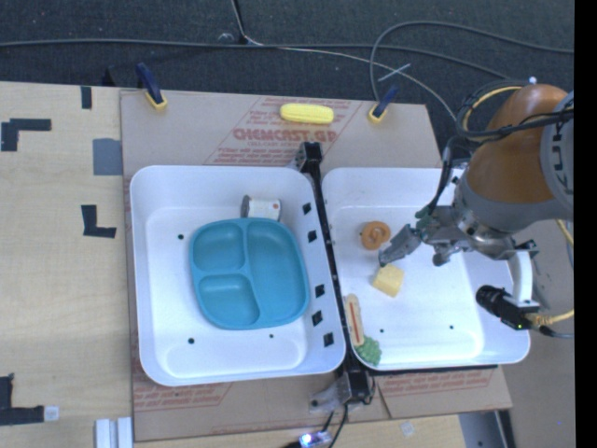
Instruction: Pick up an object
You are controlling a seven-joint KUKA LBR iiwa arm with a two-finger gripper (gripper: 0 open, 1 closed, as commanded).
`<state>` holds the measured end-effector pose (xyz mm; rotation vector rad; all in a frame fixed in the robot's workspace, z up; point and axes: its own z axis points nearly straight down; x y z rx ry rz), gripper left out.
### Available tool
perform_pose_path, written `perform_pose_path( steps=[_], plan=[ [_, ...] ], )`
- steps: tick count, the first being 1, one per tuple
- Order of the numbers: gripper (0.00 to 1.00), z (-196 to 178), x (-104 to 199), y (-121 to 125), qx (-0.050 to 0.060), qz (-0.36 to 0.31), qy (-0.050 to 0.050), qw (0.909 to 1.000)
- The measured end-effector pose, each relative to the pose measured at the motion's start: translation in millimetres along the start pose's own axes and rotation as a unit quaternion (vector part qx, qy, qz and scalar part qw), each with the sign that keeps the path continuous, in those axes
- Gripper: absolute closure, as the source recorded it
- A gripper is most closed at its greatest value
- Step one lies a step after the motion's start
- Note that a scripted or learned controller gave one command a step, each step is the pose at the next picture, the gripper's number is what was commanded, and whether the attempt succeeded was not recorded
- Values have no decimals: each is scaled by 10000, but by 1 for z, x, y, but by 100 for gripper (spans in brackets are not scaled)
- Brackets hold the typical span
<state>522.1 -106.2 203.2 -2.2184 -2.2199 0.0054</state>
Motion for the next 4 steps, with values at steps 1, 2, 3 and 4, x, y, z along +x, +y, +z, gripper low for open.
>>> perform_pose_path(
  steps=[1,2,3,4],
  plan=[
    [0,65,-1,-3,16,3,5,10000],
    [0,118,0,-4,-8,-1,-2,10000],
    [100,105,0,-3,-14,-5,1,10000],
    [100,61,8,-4,-27,-5,1,10000]
  ],
)
